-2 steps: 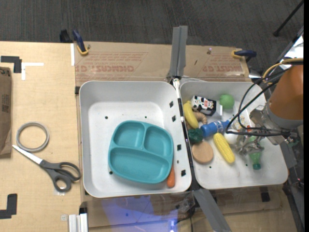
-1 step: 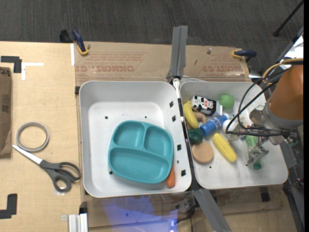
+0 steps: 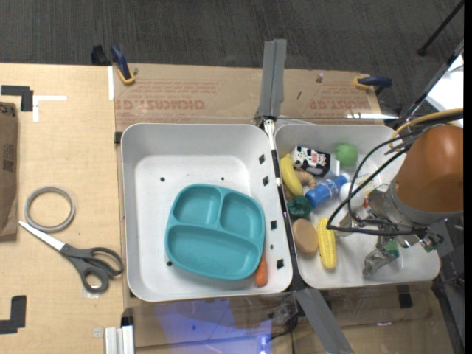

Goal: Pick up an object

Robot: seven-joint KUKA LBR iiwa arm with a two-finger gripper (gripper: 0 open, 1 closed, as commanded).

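The right bin [image 3: 413, 275] holds a yellow banana [image 3: 290, 175], a black-and-white cow-print toy [image 3: 310, 159], a green ball [image 3: 346, 154], a blue bottle [image 3: 325, 191], a dark green piece [image 3: 299, 208], a tan round piece [image 3: 304, 236] and a corn cob [image 3: 327, 243]. My gripper [image 3: 377, 262] hangs low over the bin's front right part, to the right of the corn cob and apart from it. The arm's orange band [image 3: 436, 169] and looping cables [image 3: 361, 198] cover the bin's right side.
The left bin [image 3: 147, 168] bears a teal divided plate [image 3: 217, 231], with an orange carrot [image 3: 261, 273] by its front right corner. Scissors [image 3: 77, 254] and a tape roll [image 3: 49, 208] lie on the cardboard to the left. A grey post [image 3: 273, 76] stands behind the bins.
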